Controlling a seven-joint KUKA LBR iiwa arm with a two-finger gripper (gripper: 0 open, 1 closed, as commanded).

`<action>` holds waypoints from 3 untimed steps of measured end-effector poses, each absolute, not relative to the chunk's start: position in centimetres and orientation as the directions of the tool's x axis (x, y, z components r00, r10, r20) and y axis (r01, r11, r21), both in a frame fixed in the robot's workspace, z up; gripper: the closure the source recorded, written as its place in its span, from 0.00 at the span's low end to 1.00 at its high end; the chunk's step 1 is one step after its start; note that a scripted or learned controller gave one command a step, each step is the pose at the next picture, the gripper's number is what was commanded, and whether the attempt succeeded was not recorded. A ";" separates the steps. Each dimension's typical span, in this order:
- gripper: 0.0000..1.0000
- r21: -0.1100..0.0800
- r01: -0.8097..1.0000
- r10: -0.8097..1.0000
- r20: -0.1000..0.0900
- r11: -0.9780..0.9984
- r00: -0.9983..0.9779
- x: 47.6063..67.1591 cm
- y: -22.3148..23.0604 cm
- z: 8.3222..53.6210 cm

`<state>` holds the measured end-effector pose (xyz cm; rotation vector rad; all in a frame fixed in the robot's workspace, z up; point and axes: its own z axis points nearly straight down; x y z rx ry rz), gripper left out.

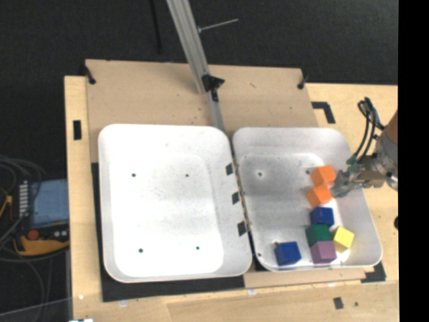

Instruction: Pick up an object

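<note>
Wooden bench (167, 89), right white bin (281, 153), small bright orange cubes (323, 184), claw (343, 183) beside them, its grip unclear

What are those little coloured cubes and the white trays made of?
The cubes, like the yellow cube and the orange cube, look like matte painted wood or foam; too small to tell. The right tray looks like white plastic, scuffed grey with wear.

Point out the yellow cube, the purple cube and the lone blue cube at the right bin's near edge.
yellow cube (344, 237), camera view, top face.
purple cube (324, 251), camera view, top face.
lone blue cube (287, 252), camera view, top face.
</note>
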<state>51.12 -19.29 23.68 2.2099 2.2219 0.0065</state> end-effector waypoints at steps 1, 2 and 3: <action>1.00 0.002 1.000 1.000 0.000 0.007 -0.007 52.2 -15.1 23.4; 1.00 0.003 1.000 1.000 0.001 0.009 -0.009 53.3 -10.7 23.7; 1.00 0.002 1.000 1.000 0.002 0.009 -0.009 55.3 -4.8 24.2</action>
